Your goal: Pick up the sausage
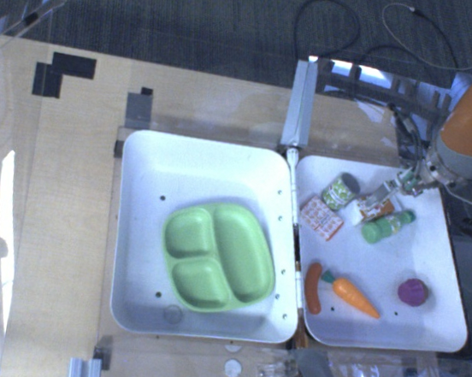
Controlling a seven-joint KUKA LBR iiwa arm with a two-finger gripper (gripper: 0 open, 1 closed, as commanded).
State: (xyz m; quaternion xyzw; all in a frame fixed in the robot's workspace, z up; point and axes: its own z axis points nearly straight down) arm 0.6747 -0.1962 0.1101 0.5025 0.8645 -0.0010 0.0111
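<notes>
The sausage [313, 287] is a short reddish-brown link lying lengthwise near the front left wall of the right bin [450, 328]. An orange carrot [355, 296] lies just to its right, close beside it. My gripper [388, 195] hangs over the back part of the same bin, just above a green bottle [386, 227]. It is well behind and to the right of the sausage, with nothing of the sausage near it.
The right bin also holds a small can [340, 191], a red-and-white packet [322, 218] and a purple ball [413, 291]. A green divided plate [218, 256] lies in the left bin [142, 214]. A metal divider [299, 105] runs between the bins at the back.
</notes>
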